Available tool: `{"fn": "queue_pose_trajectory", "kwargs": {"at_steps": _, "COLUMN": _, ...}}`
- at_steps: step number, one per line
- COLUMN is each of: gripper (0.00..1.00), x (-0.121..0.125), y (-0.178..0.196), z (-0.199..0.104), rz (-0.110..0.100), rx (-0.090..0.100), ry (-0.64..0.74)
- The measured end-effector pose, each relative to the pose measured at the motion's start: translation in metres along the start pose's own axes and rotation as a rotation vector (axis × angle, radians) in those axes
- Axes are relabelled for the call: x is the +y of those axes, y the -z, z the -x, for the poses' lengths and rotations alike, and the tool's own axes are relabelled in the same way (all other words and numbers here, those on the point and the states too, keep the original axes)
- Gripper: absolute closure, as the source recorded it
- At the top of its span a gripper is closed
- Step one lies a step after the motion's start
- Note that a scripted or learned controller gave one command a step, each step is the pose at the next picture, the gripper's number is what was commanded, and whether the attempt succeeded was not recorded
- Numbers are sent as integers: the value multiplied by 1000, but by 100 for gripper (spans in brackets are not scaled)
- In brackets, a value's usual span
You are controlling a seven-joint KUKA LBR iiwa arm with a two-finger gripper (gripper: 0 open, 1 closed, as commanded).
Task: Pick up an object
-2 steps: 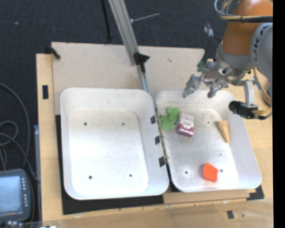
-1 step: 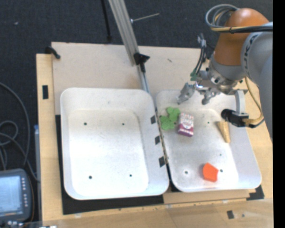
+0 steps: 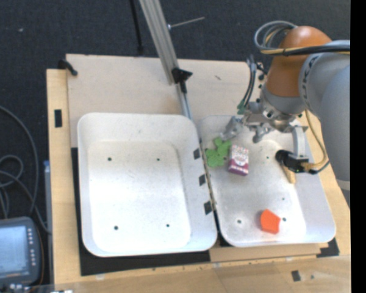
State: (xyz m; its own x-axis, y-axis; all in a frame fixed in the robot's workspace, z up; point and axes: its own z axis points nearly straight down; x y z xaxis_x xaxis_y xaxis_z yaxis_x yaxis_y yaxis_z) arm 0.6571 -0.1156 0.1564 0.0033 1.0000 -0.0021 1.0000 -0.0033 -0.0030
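In the camera view, the desk point(image 3: 140, 78) carries two shallow white bins side by side. All three loose things lie in the right bin point(image 3: 314, 215), the one nearer the arm point(image 3: 329, 84), so that is the side it works over. The left bin point(image 3: 88, 133) lies across the shared rim, well apart from the claw. The claw point(image 3: 243, 132) hangs over the far part of the right bin with its two fingers spread and nothing between them, a stance that suits a descent rather than a lift. Just below it in the picture lie a green piece point(image 3: 217, 154) and a small purple-and-white carton point(image 3: 238, 160), close together and perhaps touching. The green piece sits hard by the bin's left wall. An orange block point(image 3: 269, 221) rests alone toward the near edge, well apart from the other two. Judging by where the claw hovers, the carton or the green piece is the likely target. The pick looks not yet begun, since no finger touches anything. The crowding is the risk: one finger may land on the neighbour, and the wall leaves little room beside the green piece.
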Motion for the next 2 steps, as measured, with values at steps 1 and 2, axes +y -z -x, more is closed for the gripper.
{"fn": "queue_pose_trajectory", "kwargs": {"at_steps": 1, "gripper": 100, "x": 2, "y": 14, "z": 1, "rz": 8, "rx": 0, "ry": -3}}
{"fn": "queue_pose_trajectory", "kwargs": {"at_steps": 2, "gripper": 100, "x": 8, "y": 74, "z": -5, "rz": 11, "rx": 1, "ry": 6}}
